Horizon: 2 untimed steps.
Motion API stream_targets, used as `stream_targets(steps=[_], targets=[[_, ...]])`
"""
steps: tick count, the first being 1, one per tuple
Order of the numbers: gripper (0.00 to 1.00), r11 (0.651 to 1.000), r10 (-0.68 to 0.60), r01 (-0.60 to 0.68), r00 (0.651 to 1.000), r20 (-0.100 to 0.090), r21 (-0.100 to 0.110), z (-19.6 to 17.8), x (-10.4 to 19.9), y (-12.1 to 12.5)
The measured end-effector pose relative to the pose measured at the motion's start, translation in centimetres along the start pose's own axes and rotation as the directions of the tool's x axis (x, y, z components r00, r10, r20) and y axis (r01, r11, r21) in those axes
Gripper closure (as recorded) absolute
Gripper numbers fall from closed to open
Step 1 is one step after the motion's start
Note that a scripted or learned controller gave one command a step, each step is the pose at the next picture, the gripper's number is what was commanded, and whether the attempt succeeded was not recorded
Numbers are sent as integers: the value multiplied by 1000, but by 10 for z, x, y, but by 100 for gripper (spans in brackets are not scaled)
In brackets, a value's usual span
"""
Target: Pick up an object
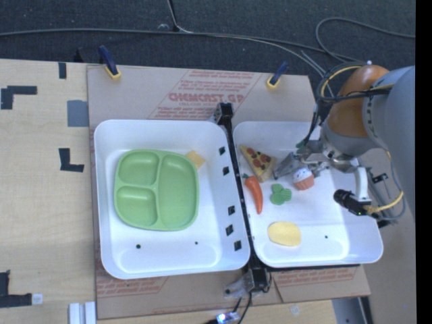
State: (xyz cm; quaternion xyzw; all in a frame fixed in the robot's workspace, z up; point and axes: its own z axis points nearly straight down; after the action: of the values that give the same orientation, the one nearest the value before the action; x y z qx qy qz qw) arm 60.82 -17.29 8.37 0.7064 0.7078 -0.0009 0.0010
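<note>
My gripper (292, 167) is low over the right bin (351, 245), in its upper middle part. A small white and red toy (304, 179) lies right beside it, touching or nearly touching its lower edge. Left of the gripper a pizza slice toy (258, 160) rests near the divider. An orange carrot (254, 192) sits below the slice. A green leafy toy (279, 194) is just under the gripper, and a yellow lump (284, 233) lies toward the bin's front.
The left bin (162, 258) holds a green divided plate (156, 189) and a small yellow piece (195, 158) by the plate's upper right corner. Black clips (229, 211) run along the divider between the bins. The arm's cables (368, 204) hang over the right bin's right side.
</note>
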Motion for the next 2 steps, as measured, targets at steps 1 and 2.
stream_targets(steps=[1, 2], targets=[[100, 1000, -1, 1, 1000, 2, -5, -13, 0, 2], [100, 1000, -1, 1, 1000, -3, -4, -65, 11, 4]])
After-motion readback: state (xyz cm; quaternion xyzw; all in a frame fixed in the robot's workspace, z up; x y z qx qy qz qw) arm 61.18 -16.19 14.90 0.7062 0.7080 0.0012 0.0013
